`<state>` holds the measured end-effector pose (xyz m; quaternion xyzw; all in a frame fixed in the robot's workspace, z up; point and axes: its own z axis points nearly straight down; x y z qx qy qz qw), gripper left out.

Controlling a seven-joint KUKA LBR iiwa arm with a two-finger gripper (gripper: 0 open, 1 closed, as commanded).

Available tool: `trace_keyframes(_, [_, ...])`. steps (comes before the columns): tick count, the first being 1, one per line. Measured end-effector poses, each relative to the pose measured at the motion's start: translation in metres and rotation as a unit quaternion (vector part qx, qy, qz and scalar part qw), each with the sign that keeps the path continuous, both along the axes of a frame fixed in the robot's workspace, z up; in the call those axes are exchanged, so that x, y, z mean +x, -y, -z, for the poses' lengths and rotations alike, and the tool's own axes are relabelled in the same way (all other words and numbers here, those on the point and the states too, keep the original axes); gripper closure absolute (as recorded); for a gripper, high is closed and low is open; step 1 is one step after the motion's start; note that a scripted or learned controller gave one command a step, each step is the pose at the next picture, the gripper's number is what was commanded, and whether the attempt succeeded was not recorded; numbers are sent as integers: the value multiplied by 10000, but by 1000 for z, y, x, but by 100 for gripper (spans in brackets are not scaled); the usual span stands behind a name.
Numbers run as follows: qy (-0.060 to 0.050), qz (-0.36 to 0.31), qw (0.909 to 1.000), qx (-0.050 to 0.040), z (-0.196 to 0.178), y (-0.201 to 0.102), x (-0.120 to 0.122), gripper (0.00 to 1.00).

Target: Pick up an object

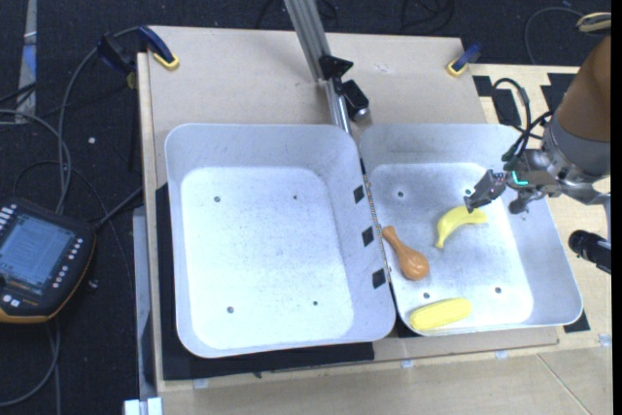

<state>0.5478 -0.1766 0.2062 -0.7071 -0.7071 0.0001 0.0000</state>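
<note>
The curved yellow plastic toy banana lies in the right-hand shallow white bin, well clear of the walls. The two-finger gripper hangs just beside its upper end; whether it is open or closed cannot be told. The banana appears light, rigid and smooth, likely slippery. Best hold judged across the narrow mid-body, square to the curve.

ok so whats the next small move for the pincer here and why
Probably a short drop straight down onto the banana. The pincer sits just above and to the right of the banana's upper end in the right bin, with nothing between its fingers. The orange pear-shaped toy and the yellow lemon-like piece lie farther off, so the banana looks the nearest target.
</note>
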Motion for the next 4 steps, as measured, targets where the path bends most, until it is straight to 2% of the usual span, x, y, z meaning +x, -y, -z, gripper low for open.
trace_keyframes(1, [0,0,10000,0,0,0,0,0])
trace_keyframes(3, [-21,3,10000,5,90,12,-6,0])
trace_keyframes(4, [-7,-2,10000,1,112,11,-6,0])
